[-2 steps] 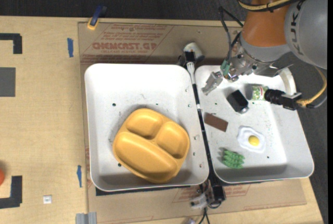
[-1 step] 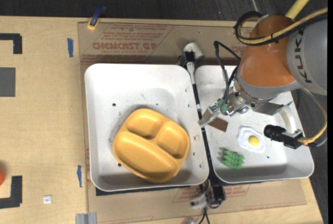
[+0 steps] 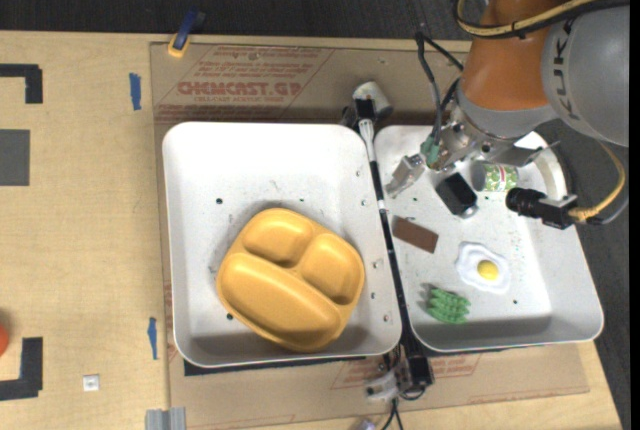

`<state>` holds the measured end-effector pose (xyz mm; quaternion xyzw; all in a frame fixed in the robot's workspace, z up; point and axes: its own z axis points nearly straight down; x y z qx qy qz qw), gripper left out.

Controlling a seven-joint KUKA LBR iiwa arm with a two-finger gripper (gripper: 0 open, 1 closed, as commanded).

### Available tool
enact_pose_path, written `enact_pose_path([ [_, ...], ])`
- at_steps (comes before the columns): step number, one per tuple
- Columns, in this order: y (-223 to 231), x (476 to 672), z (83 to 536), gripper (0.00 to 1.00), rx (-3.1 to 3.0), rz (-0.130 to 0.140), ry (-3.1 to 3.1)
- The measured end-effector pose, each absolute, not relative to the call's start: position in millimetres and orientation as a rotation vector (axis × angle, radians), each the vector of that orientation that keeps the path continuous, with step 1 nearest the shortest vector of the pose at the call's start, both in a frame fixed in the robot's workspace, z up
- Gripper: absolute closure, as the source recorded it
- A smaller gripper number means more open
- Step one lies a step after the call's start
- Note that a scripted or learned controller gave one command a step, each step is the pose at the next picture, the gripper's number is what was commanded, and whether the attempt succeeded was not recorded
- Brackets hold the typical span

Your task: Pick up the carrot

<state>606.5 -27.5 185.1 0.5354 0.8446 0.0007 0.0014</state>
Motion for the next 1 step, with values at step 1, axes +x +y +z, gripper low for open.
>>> enact_pose_path([
  [1,-4.2,556.4,184.7,0.00,1.725,0.000,2.628],
])
